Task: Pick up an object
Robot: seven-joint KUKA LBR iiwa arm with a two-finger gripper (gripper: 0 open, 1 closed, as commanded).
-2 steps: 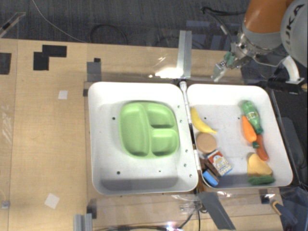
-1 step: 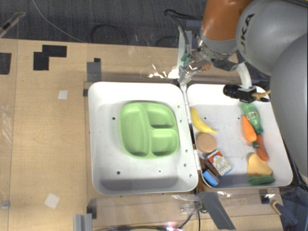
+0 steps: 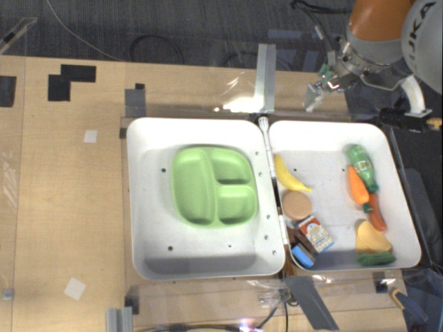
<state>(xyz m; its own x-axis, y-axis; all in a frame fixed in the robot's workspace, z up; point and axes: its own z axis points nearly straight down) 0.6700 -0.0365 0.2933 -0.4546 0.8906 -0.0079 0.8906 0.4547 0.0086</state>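
Camera view. Gripper (image 3: 324,88) hangs above and behind the far rim of the right bin (image 3: 325,133), outside both bins, with the orange-banded arm (image 3: 384,9) behind it at upper right. Whether the tool is spread or pressed together: cannot tell at this angle and size. Nothing visibly carried.

No target committed yet. Candidates all lie in the right bin:
- banana (image 3: 291,176), near the divider, fairly free on its right side
- round tan piece (image 3: 296,204) just below it, touching or nearly touching a small printed carton (image 3: 315,234)
- blue item (image 3: 302,256) tucked in the near-left corner
- green bottle (image 3: 361,163), carrot (image 3: 358,185) and a reddish piece (image 3: 376,216), strung close along the right side
- yellow wedge (image 3: 372,239) at the near-right corner

Left bin (image 3: 145,185) holds a green divided plate (image 3: 213,185), flat and broad, likely a poor pinch.

Judgement: the banana looks the best bet, being the nearest and least crowded. Come down straight over its middle, closing across the narrow width. Avoid the corner cluster, where walls and neighbours could block the descent.
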